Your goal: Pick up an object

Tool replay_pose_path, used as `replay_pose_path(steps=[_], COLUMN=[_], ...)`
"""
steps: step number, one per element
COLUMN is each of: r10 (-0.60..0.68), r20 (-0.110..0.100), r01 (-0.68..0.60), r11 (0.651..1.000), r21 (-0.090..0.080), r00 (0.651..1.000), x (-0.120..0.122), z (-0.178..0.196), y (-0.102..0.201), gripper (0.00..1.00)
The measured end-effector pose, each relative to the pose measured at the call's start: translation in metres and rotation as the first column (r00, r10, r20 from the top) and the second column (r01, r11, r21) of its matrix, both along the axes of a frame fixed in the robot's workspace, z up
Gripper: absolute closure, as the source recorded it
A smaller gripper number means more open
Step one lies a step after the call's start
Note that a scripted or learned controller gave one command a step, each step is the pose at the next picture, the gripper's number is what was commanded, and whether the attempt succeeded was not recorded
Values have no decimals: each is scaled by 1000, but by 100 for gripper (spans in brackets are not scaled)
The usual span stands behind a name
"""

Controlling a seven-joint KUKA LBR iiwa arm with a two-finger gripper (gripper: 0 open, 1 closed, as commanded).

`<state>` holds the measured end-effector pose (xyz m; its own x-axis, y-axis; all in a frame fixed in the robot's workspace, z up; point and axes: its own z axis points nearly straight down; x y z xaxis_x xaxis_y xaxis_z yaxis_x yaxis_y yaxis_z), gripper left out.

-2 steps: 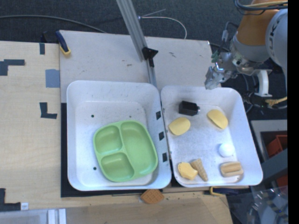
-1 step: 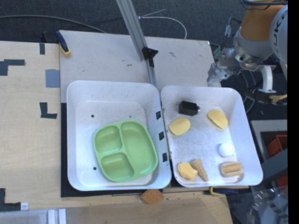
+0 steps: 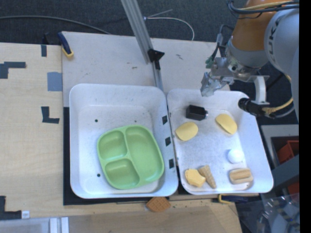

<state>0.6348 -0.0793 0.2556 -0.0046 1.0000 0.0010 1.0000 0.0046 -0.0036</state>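
The tool (image 3: 210, 88) hangs over the right bin's far rim (image 3: 194, 91) (whether it is open or closed I cannot tell), holding nothing, and descending here risks clipping that rim rather than reaching the black block (image 3: 196, 112) just beyond.

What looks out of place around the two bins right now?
One thing: a brown waffle-like piece lies outside both bins on the bench, just below the left bin's front rim. The other food items, like the cone, lie inside the right bin. The green tray sits flat in the left bin.
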Motion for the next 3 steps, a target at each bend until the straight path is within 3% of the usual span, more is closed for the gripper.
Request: replay_pose_path(steps=[3], r10=[3], r20=[0], r01=[-3], r11=[1000], r21=[0], r00=[1000], x=[-75], z=[0], y=[154], gripper=[100])
